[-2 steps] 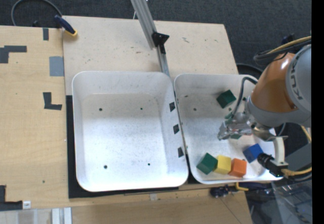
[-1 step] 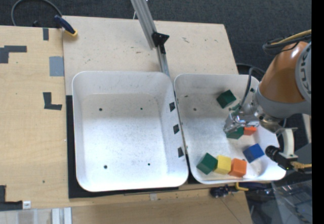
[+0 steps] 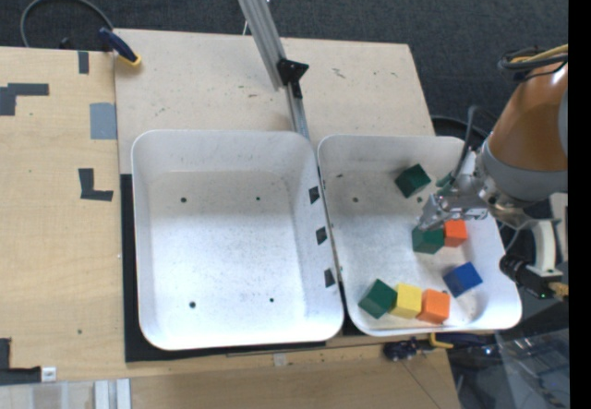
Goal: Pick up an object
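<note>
Right bin (image 3: 369,153), contents: my end effector (image 3: 441,216) low near the bin's right edge, directly over a green block (image 3: 428,240) touching an orange block (image 3: 455,233); whether I grip either, or how far open I am, I cannot tell. Second green block (image 3: 413,180) toward the far edge. Blue block (image 3: 462,278) near the right corner. Green (image 3: 377,297), yellow (image 3: 407,300), orange (image 3: 434,306) blocks in a row along the near edge.

You're looking down at a slant from one fixed camera above the worktop (image 3: 231,75), both bins (image 3: 148,213) in frame.
</note>
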Controlling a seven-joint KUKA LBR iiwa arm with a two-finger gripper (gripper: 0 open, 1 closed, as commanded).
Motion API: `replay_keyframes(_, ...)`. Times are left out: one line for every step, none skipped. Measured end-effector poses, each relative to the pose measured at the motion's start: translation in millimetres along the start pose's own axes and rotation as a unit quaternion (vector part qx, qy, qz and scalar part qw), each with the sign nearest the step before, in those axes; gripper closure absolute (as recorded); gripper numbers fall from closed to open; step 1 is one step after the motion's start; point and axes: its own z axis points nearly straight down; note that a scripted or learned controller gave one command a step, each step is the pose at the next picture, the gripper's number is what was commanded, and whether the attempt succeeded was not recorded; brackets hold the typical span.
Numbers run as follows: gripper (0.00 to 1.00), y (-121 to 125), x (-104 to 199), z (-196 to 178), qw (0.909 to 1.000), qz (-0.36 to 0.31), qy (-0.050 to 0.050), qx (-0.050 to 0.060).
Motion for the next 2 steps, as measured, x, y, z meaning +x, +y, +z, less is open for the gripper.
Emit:
replay_keyframes(1.0,1,0,-53,1.0,0.0,0.0,-0.001)
replay_keyframes(1.0,2,51,-37,1.0,-0.002,0.001,0.002)
